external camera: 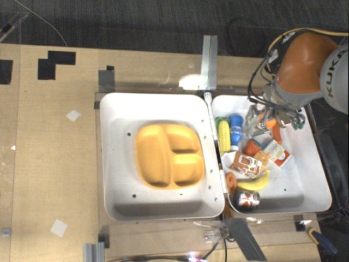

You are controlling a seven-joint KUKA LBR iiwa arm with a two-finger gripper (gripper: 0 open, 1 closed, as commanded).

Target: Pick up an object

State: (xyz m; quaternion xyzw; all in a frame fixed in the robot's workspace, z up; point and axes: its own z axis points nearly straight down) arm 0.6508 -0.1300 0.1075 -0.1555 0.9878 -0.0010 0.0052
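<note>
left bin (pixel 117 146) — yellow tray (pixel 168 155) (three compartments) | wooden bench (pixel 49 162)

One fixed camera (slanted) looks down over both bins (pixel 109 146).

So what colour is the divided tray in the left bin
Yellow-orange all over; the divided tray shows plainly in the camera view, lying in the left bin.

Two white bins side by side on the desk (pixel 49 162). Left bin (pixel 117 146) holds a yellow divided tray (pixel 168 154). Right bin (pixel 308 176) is cluttered along its left side: corn (pixel 223 136), blue bottle (pixel 235 130), orange snack packets (pixel 256 160), banana (pixel 255 183), a can (pixel 246 200) at the near corner. Arm (pixel 300 64) reaches in from right; gripper (pixel 260 121) is low over the pile near the bottle, fingers unclear.
</note>
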